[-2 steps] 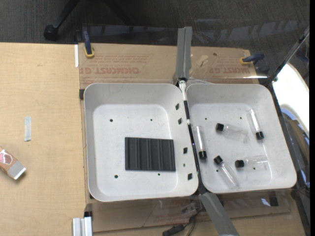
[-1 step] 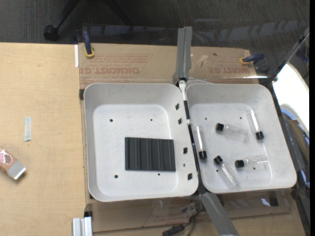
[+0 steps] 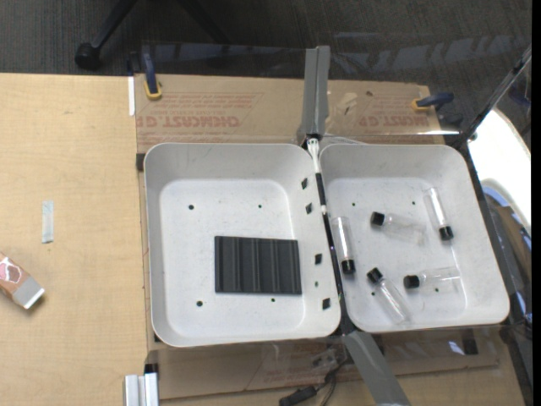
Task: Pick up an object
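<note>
- Where the wooden bench spread widest, we saw brown cardboard under two white bins, side by side and touching.
- We found the left bin holding a dark ribbed block, flat near its middle.
- We noted the right bin holding the task's things: five clear vials with black caps.
- We saw one vial along the left wall, two vials toward the back, and two near the front.

I see glossy white plastic bins, a matt black ribbed tray, clear plastic vials with black caps, brown cardboard.
</note>
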`<act>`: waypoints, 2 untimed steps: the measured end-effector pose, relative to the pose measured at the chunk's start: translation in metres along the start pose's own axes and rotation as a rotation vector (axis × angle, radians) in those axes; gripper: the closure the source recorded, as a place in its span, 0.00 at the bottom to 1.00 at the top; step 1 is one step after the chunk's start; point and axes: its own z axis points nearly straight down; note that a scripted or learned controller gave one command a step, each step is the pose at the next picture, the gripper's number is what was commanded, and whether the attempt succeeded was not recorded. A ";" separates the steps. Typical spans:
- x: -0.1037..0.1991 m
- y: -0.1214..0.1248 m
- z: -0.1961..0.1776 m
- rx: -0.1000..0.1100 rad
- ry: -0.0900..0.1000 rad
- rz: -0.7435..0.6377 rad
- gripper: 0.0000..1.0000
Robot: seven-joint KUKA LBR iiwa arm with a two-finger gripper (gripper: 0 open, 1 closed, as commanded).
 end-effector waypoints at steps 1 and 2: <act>0.000 0.000 0.000 0.000 0.000 0.000 0.00; -0.001 0.001 -0.009 0.000 -0.002 -0.002 1.00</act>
